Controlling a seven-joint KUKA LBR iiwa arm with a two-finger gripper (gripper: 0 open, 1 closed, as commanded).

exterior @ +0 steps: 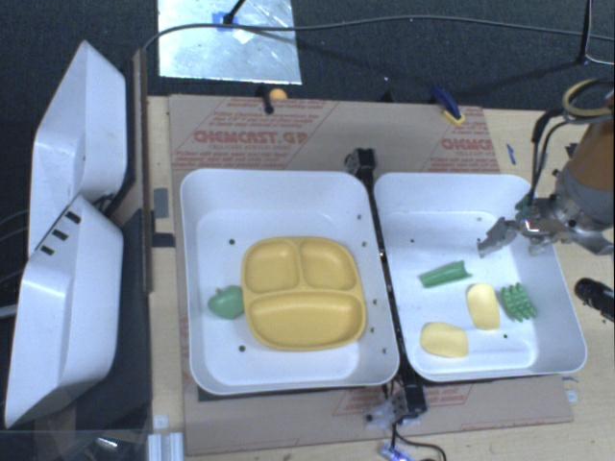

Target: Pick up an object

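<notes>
Lying on the floor of the right-hand shallow white bin (pixel 404 257), four small things wait unheld: a green cylinder-like plastic piece (pixel 444 275) nearest the bin's middle, a yellow rounded block (pixel 483 306) just below and right of it, a second yellow lump (pixel 444 340) toward the bin's near wall, and a green spiky comb-shaped toy (pixel 517 302) touching or just beside the block's right edge. Above them, over the bin's far right part, the grey gripper (pixel 502 234) hangs spread apart and grasping nothing, clear of every piece. Beside this bin, the left white bin (pixel 207 257) holds a yellow three-compartment plastic plate (pixel 304 291) with a green leaf-like toy (pixel 226 302) at its left edge. Both bins rest on a cardboard-covered desk (pixel 288 128).
</notes>
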